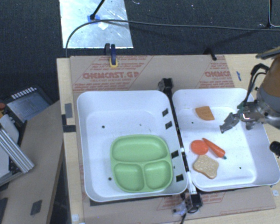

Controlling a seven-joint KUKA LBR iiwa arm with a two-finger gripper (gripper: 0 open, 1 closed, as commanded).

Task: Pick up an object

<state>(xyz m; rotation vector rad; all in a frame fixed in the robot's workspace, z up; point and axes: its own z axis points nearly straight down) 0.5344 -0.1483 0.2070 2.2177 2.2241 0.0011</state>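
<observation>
White plastic, two shallow bins side by side on the bench (142, 66). Left bin (90, 117) carries a green divided plate (140, 162), set toward the near edge, nothing on it; looks more like a spare receptacle than a target. Right bin (264, 170) holds the candidates for picking: an orange wedge (205, 113) toward the far side, alone, and nearer the camera a loose cluster of a round red-orange piece (199, 146), a carrot (214, 147) lying at a slant just beside it, probably touching, and a tan cracker-like slab (206, 166) just below both. Scatter seems deliberate: things lie flat and apart from the walls, so fingers can come down beside them. The wedge, being isolated, is likely the easier grab; the cluster risks nudging neighbours. Arm enters from the right, orange band above the wrist, wrist bent so the hand (229, 121) points left and downward over the right bin, between wedge and carrot, touching neither. Hand is dark and small at this angle; cannot tell whether its fingers are spread or closed. Nothing visibly between them.
</observation>
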